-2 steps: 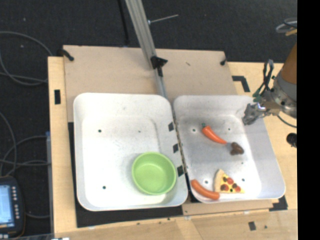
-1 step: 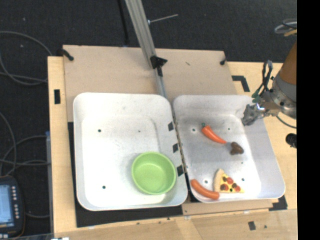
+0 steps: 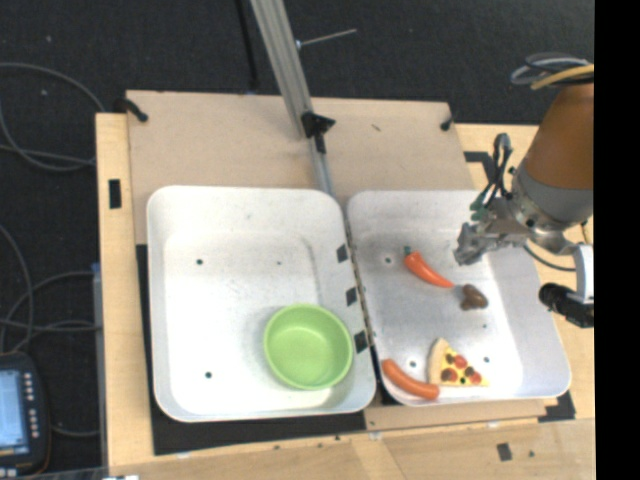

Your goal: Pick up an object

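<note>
Beside gripper (image 3: pixel 472 245), finger state unclear: carrot (image 3: pixel 427 269), brown lump (image 3: pixel 473 296); pizza slice (image 3: pixel 453 365), sausage (image 3: pixel 409 379) nearer front.

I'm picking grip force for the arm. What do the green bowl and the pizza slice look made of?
Green bowl: apparently moulded plastic, with uniform colour and a soft sheen. Pizza slice: probably a plastic or rubber toy, with flat bright printed toppings; too small to be sure.

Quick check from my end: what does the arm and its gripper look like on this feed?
The arm has a wide orange band above a grey wrist section. Dark cables loop along its left side near the wrist. The gripper is a small grey metal unit with dark fittings. A pale ring-shaped part sits at the top of the arm.
</note>
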Tool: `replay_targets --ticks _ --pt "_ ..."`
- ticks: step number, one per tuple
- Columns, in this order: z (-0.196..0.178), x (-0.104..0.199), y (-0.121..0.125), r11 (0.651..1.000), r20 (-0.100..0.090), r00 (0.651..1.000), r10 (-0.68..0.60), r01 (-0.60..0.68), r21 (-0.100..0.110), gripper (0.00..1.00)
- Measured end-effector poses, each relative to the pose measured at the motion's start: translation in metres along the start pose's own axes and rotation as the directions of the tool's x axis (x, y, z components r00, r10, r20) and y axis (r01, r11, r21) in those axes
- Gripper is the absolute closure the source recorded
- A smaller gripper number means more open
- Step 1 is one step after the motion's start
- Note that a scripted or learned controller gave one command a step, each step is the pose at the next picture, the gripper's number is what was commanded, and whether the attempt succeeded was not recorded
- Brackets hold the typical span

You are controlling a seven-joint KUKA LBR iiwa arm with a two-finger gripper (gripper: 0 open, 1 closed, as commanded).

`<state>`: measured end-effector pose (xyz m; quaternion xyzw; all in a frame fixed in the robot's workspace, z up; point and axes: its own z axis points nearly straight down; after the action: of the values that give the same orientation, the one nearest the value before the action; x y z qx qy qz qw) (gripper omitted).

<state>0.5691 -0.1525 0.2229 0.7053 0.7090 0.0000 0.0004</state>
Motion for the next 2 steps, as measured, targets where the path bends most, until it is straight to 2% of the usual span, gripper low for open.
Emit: replay_targets --ticks 2 --pt "0.0 0.088 -0.023 1.0 -0.003 1.0 -0.002 0.002 0.0 1.0"
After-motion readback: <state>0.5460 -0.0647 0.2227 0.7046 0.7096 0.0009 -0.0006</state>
